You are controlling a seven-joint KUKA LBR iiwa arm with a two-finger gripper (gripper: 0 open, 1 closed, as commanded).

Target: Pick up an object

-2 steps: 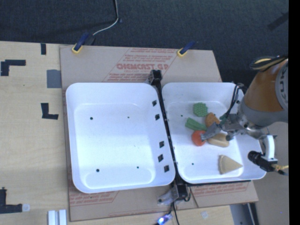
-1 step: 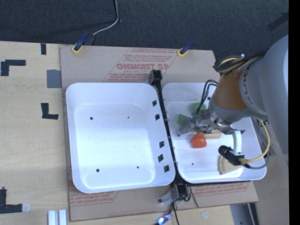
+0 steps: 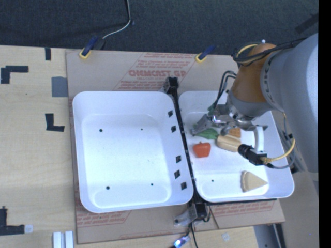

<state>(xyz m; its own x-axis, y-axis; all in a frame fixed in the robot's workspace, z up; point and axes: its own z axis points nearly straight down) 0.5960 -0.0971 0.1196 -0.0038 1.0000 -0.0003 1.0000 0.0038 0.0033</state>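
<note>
Nearest the camera, at the near right corner of the right bin (image 3: 282,192), a tan wedge-shaped piece (image 3: 252,181) was seen lying alone on the white floor. Farther in, a red object (image 3: 202,149) lay close to the divider between the two bins, with a green object (image 3: 208,134) just beyond it and a pale cylindrical piece with an orange end (image 3: 228,140) to its right. The gripper (image 3: 207,123) was lowered into the right bin directly over the green object, its metal fingers (image 3: 199,126) spread apart and angled toward the divider; nothing could be seen held between them. The grey arm (image 3: 289,81) with its orange band was shown entering from the right, and a black cable fitting (image 3: 250,154) hung beside the cylindrical piece. The left bin (image 3: 83,107) was shown beside the right one on a cardboard sheet (image 3: 155,71), which was fixed at its far edge by two clamps (image 3: 88,48).
</note>
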